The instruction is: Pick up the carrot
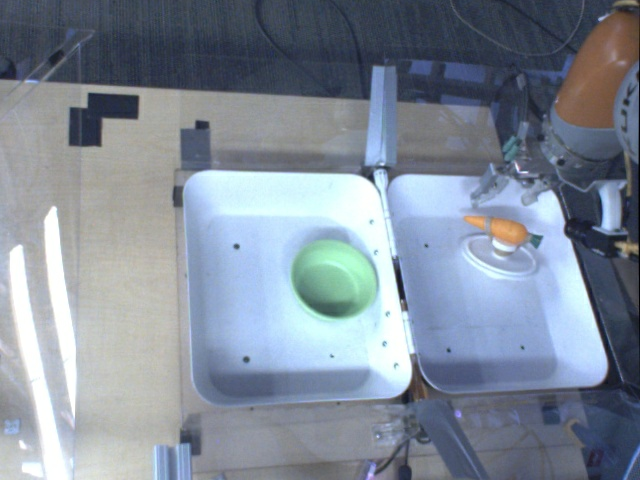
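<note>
Even, moderately bright overhead light, slightly soft focus throughout; white glare streaks on the clear panel (40, 298) at left, mild sheen on both bins' floors, soft grey shadows along the left bin (250, 368) near wall.

Wooden bench (110, 298) before dark carpet (200, 28) with cables (310, 18).

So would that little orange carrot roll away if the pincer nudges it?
Probably: the small tapered orange carrot looks rounded and smooth, perched on a shallow white dish, so it could roll or slide off. It seems stiff and light, likely a toy.
</note>
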Controlling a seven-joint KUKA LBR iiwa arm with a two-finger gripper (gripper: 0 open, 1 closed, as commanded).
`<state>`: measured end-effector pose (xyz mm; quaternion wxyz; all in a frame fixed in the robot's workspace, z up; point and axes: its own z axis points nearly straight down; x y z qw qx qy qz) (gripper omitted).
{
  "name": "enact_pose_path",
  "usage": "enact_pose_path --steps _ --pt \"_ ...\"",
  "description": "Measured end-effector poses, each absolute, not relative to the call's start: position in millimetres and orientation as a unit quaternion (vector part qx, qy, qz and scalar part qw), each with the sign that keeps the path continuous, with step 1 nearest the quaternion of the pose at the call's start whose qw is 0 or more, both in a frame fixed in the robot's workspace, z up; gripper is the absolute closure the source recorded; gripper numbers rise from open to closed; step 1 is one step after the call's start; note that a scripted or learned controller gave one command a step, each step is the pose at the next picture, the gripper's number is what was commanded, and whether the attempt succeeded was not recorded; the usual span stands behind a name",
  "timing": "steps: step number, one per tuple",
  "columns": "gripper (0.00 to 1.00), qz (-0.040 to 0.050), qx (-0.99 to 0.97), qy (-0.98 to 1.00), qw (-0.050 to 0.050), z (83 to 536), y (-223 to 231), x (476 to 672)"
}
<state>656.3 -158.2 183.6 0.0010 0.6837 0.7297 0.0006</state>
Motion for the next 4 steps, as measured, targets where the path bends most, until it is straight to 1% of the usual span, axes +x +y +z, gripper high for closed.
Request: enact_pose_path --steps 1,2,3,4 --pt "0.0 0.0023 0.624 0.781 0.004 88 -187 643.4" --pt "0.0 0.0029 0.658 0.753 0.004 89 -204 602.0" --pt "0.0 0.003 0.634 0.773 0.006 90 -205 544.4" --pt "0.0 0.0031 0.634 0.773 0.006 90 -205 544.5"
